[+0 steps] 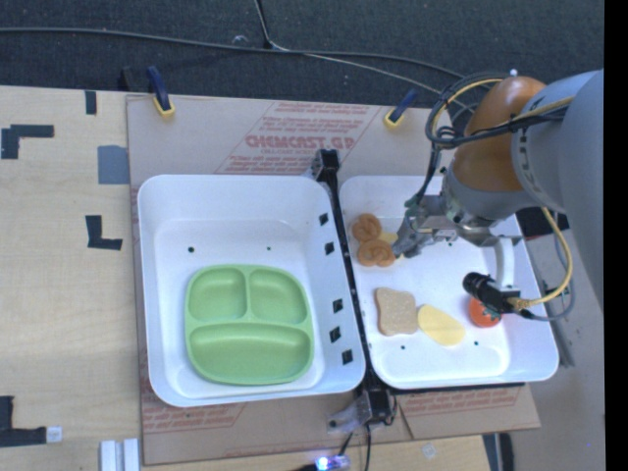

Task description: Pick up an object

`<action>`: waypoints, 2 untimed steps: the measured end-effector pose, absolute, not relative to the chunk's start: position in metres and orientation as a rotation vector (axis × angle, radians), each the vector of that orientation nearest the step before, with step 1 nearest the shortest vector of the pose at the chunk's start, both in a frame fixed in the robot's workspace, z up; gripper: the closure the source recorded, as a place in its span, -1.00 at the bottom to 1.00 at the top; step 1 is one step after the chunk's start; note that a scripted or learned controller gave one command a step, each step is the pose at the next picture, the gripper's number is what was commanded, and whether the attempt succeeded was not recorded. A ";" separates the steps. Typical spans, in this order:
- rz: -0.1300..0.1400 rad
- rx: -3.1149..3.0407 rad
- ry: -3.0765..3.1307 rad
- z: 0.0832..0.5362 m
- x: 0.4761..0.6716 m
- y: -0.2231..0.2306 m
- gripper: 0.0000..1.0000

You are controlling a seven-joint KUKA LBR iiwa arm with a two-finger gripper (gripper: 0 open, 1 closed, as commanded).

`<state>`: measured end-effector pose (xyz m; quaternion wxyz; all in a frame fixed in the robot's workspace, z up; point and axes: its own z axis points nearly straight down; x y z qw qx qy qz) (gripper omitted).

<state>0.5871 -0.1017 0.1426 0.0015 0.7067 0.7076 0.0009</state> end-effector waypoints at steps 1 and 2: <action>0.003 2.218 2.221 0.185 0.589 -0.103 1.00; 0.003 2.217 2.221 0.228 0.591 -0.101 1.00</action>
